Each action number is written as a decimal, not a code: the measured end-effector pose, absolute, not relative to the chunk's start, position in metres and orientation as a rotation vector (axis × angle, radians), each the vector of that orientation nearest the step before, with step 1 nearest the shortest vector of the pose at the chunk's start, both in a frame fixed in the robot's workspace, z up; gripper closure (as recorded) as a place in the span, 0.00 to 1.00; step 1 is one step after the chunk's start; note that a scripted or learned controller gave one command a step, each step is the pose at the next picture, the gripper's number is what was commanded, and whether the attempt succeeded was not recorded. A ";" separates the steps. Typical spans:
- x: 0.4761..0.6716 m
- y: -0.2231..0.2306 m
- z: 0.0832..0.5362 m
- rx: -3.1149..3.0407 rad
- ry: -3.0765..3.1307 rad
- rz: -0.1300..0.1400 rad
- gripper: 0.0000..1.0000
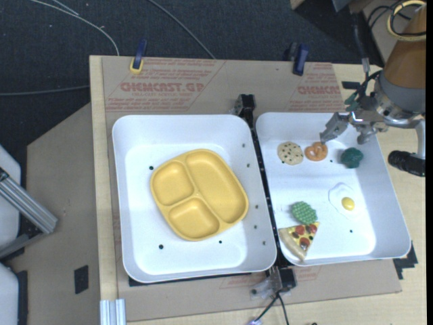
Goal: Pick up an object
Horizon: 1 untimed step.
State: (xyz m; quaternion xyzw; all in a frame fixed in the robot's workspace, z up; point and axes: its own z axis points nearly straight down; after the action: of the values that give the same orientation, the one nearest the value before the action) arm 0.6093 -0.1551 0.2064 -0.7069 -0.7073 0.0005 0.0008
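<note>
The pizza slice (298, 240) is lying at the near left corner of the right bin (379, 239), its crust close against the near wall. Just behind it, the green knobbly piece (304, 212) is sitting nearly touching the slice. To the right of that piece, well apart from it, the fried egg (343, 198) is resting flat on the bin floor. In the left bin (128, 188), the yellow tray (197, 193) with three compartments is lying turned at a slant, roughly at the bin's centre. Farther back in the right bin, three items are sitting in a row: the cookie (290, 153) on the left, the doughnut (315, 152) just beside it, and the dark green lump (351, 157) on the right, a little apart from the doughnut. The gripper (346, 128) is hanging over the far part of the right bin, between the doughnut and the lump and slightly behind them. One finger (331, 128) is pointing down toward the doughnut. The fingers are standing spread apart, with nothing between them. The arm (404, 73) is reaching in from the right, its orange band showing above the wrist. Both bins are resting on a cardboard sheet (203, 80), with two clamps (139, 55) gripping its far edge.
</note>
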 end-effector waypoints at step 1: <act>0.601 -0.150 0.148 -2.218 -2.218 0.005 0.00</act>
State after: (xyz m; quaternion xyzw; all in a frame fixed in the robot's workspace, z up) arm 0.6013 -0.1503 0.1483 -0.7071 -0.7071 0.0015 0.0024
